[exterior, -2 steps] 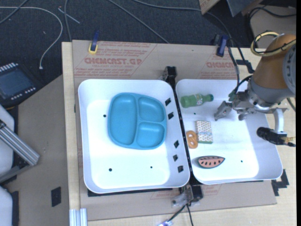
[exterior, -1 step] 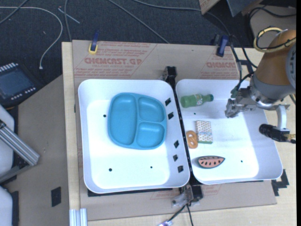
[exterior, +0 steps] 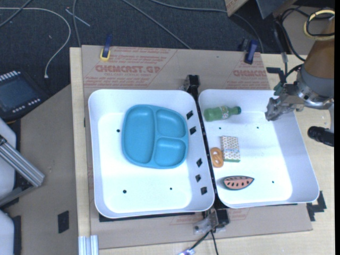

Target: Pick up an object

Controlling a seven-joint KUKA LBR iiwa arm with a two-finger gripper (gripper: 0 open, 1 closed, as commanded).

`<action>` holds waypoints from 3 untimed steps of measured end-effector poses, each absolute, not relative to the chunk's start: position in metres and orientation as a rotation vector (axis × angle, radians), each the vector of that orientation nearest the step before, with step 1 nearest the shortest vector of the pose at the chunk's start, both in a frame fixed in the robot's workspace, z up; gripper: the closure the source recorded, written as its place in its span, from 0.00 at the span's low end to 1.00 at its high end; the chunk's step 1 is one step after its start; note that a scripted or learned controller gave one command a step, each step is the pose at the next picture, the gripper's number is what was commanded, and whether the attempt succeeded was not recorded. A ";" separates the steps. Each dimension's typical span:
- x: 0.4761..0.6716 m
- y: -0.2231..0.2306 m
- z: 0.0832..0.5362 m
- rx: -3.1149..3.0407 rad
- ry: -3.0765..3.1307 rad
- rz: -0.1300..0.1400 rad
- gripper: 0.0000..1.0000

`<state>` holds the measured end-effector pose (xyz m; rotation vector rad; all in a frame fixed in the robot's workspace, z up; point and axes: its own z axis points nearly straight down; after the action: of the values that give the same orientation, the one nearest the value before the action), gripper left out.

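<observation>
2 blue spring clamps [exterior: 107, 48] pin a printed brown cardboard sheet [exterior: 159, 67] at the frame's top. A dark screened device [exterior: 17, 93] sits at the left edge, thin grey cables [exterior: 50, 15] looping above it.

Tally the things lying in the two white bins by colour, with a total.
Blue: 1, divided plate
Green: 1, bottle
Orange: 1, pretzel
Red and green: 1, watermelon slice
Patterned pale: 1, small packet
Total: 5

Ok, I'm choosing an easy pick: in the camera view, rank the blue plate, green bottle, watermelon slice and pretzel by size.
1. blue plate
2. green bottle and watermelon slice, too alike to rank
3. pretzel
</observation>
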<state>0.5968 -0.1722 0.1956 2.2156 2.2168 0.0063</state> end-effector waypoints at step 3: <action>0.605 -0.072 0.228 2.218 2.231 0.001 1.00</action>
<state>0.6052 -0.0721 0.2277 2.2175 2.2312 0.0007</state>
